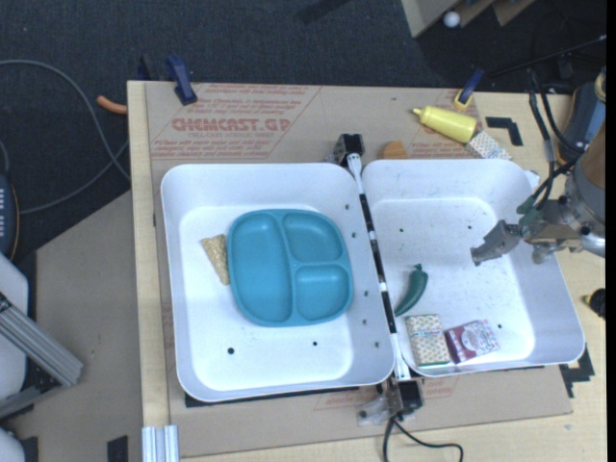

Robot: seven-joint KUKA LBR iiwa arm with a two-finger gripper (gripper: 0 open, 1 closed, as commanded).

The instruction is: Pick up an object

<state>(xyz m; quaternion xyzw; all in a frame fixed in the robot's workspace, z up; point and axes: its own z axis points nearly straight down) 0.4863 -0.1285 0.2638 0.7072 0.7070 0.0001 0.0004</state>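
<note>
The right bin (452,210) holds a green chili pepper (412,288) near its left wall. Two small packets lie at its front edge, one tan and green (426,341), one red and white (471,341). My gripper (486,248) hangs over the right half of this bin, up and to the right of the pepper and apart from it, with nothing seen in its grasp. In the left bin (192,210) sits a teal divided plate (289,266), and a tan cracker-like piece (216,254) pokes out from under the plate's left edge.
A yellow bottle (446,121) lies on the bench behind the right bin, beside a small brown item (393,149). Blue clamps (179,78) (469,85) grip the board's back edge. A black clip strip (371,248) joins the two bins.
</note>
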